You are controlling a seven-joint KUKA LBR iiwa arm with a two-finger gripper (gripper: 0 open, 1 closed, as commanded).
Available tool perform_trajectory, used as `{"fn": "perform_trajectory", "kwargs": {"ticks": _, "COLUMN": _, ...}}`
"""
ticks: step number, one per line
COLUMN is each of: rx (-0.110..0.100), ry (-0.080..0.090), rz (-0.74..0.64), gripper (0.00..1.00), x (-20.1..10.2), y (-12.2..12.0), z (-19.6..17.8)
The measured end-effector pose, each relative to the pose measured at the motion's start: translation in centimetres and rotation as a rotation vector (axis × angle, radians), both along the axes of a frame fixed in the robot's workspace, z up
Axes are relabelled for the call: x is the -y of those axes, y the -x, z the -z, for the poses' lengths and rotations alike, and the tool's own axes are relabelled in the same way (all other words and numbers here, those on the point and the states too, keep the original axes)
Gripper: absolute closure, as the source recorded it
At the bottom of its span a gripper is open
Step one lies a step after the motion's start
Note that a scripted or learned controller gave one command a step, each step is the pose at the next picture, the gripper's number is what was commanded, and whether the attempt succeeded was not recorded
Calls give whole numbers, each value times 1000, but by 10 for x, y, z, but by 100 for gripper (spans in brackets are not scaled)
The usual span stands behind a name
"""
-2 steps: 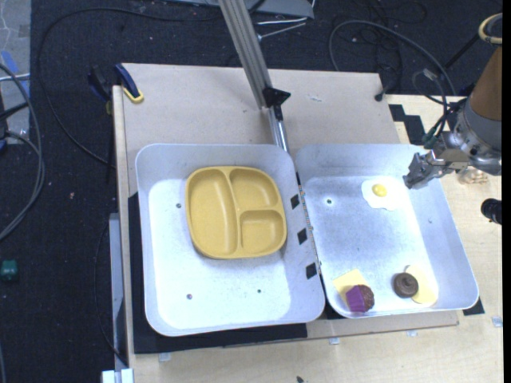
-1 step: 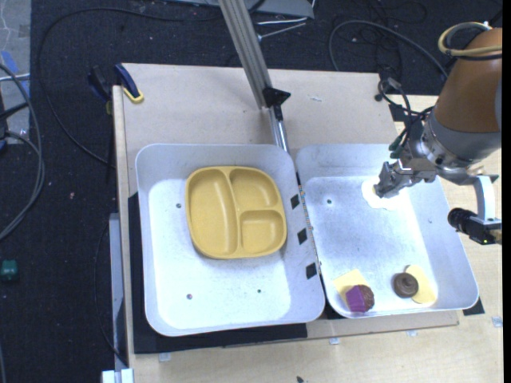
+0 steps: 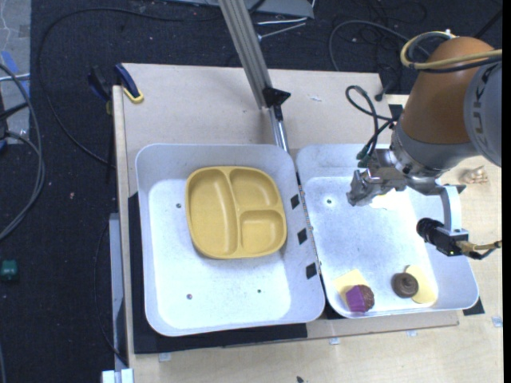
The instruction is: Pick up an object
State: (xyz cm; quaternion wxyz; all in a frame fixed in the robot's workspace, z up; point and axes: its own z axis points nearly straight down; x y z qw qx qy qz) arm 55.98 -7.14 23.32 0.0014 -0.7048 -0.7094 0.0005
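Tabletop [image 3: 200,86] is pale wood w/ two shallow white bins side by side. Left bin [image 3: 160,294]: matte, speckled floor, rounded corners, holds a yellow plastic tray [image 3: 236,212], rounded-square, 3 compartments, smooth. Right bin [image 3: 375,238]: same white finish. Near its front edge sit a purple ball [image 3: 358,298], knobbly-looking, resting on a flat yellow piece [image 3: 345,282], and a small brown round obj [image 3: 406,285] on a 2nd yellow patch [image 3: 425,291]. The two are near each other, apart from the hand.

Arm [image 3: 447,94] comes in from right, orange rounded band above grey wrist. Hand [image 3: 363,188] is metal, hangs over back-left part of right bin, well apart from the objs. Can't tell if it's released or clenched; nothing visible in it.
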Motion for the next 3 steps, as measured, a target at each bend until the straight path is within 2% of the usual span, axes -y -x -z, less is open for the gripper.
{"fn": "perform_trajectory", "kwargs": {"ticks": 1, "rx": 2, "ry": 1, "rz": 2, "gripper": 100, "x": -45, "y": -4, "z": 5}}
{"fn": "perform_trajectory", "kwargs": {"ticks": 3, "rx": 2, "ry": 1, "rz": 0, "gripper": 100, "x": -134, "y": 3, "z": 2}}
